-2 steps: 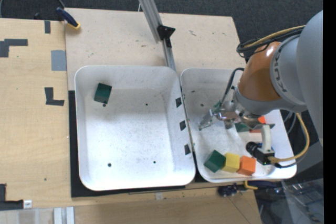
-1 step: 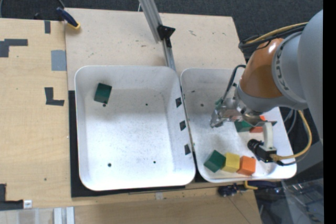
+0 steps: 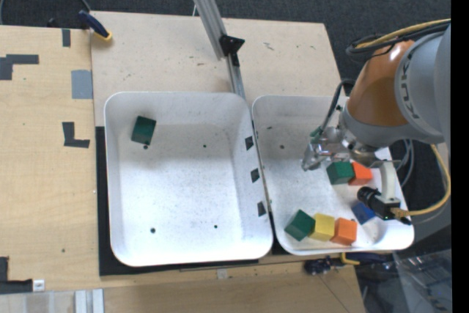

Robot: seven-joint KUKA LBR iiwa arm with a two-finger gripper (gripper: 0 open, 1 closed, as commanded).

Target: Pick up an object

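Here the gripper (image 3: 316, 156) is low inside the right bin (image 3: 282, 117), near its middle; I cannot tell its state. Just beside it lie a green block (image 3: 340, 173) and an orange block (image 3: 361, 174), touching each other. Near the front wall, green (image 3: 299, 225), yellow (image 3: 323, 226) and orange cubes (image 3: 344, 231) sit in a row. The left bin (image 3: 183, 100) holds one dark green block (image 3: 143, 130).

Light wooden desk (image 3: 168, 48) bearing two shallow white bins side by side: left bin (image 3: 121, 179), right bin (image 3: 282, 121).
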